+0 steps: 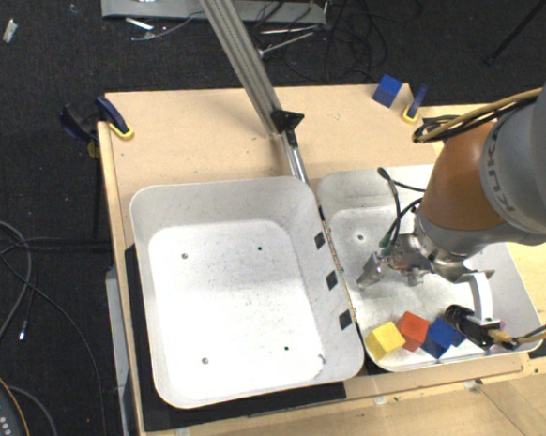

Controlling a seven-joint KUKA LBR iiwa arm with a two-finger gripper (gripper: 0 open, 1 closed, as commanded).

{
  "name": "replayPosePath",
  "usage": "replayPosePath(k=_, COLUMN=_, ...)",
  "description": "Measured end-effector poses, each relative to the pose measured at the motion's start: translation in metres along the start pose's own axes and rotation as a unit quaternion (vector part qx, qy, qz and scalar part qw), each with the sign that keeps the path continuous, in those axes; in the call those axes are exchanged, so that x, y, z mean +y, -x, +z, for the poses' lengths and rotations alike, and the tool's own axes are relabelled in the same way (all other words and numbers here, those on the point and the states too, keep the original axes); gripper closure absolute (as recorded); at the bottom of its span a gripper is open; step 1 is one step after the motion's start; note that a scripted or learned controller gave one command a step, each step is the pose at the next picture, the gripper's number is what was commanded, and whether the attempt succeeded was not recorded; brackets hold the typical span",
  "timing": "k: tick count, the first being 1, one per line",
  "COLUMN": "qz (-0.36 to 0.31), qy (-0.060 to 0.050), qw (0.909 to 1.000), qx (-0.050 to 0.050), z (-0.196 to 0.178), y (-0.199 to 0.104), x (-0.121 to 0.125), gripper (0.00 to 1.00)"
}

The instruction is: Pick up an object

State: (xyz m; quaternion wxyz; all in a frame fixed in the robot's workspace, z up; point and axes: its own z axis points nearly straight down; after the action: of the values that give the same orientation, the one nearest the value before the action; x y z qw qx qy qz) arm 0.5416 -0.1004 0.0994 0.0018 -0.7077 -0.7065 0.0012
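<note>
White bins sit side by side on the wooden bench (200, 133): the left bin (227, 291) and the right bin (367, 214), over which the grey-and-orange arm (482, 186) reaches. Its gripper (376, 268) hovers above the bin floor, apparently holding nothing. Near the front wall cluster a blue block (442, 337), red block (413, 328) and yellow block (385, 339), touching.

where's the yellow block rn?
Camera view: the small yellow block lies at the right white bin's near-left corner, beside the small orange block.
</note>
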Motion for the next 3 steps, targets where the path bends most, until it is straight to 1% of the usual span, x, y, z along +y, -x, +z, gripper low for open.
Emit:
replayPosePath(k=1, qz=0.000, qy=0.002, qw=1.0000, qx=0.000, z=-0.0014, y=0.0003, x=0.0012, gripper=0.00)
replayPosePath(k=3, qz=0.000, qy=0.002, qw=1.0000, qx=0.000, z=-0.0015, y=0.0003, x=0.0013, gripper=0.00)
